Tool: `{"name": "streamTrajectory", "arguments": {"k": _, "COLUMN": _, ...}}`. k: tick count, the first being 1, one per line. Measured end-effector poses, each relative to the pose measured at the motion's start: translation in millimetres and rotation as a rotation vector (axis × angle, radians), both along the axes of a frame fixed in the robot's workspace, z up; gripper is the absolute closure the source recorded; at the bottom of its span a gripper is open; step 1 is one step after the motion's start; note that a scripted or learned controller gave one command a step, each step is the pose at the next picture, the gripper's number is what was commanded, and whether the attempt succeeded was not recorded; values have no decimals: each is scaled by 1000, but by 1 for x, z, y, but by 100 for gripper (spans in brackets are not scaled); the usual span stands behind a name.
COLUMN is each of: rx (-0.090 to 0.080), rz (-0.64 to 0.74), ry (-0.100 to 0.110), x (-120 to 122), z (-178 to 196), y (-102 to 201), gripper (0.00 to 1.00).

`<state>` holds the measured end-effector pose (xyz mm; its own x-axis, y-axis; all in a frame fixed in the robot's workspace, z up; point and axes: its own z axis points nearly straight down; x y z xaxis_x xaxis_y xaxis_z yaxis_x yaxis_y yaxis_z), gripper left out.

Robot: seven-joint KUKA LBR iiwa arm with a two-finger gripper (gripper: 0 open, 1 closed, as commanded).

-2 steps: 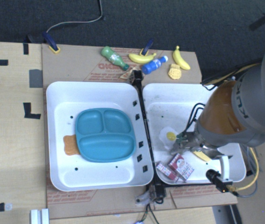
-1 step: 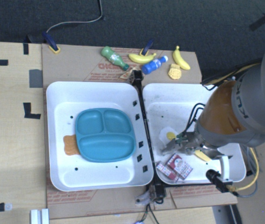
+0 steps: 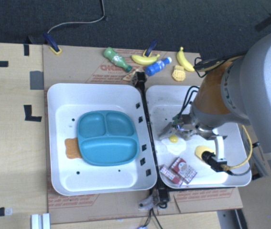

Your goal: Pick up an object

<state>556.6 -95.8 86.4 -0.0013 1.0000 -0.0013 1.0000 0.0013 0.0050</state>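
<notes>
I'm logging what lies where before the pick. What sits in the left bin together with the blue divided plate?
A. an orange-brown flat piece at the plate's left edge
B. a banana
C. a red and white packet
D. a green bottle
A: an orange-brown flat piece pokes out at the left edge of the blue divided plate in the left bin.

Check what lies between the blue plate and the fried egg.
In the camera view, the black divider between the bins separates the blue plate from the fried egg; otherwise bare white bin floor.
</notes>
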Motion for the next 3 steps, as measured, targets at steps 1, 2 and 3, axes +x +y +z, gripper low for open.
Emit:
{"name": "streamTrajectory", "arguments": {"k": 1, "rx": 3, "rz": 1, "ry": 2, "x": 3, "z": 0, "y": -8, "gripper": 0}}
{"name": "streamTrajectory", "arguments": {"k": 2, "rx": 0, "rz": 0, "ry": 2, "x": 39, "z": -1, "y": -3, "gripper": 0}}
{"name": "streamTrajectory", "arguments": {"k": 3, "rx": -2, "rz": 0, "ry": 0, "x": 12, "z": 0, "y": 1, "gripper": 0}}
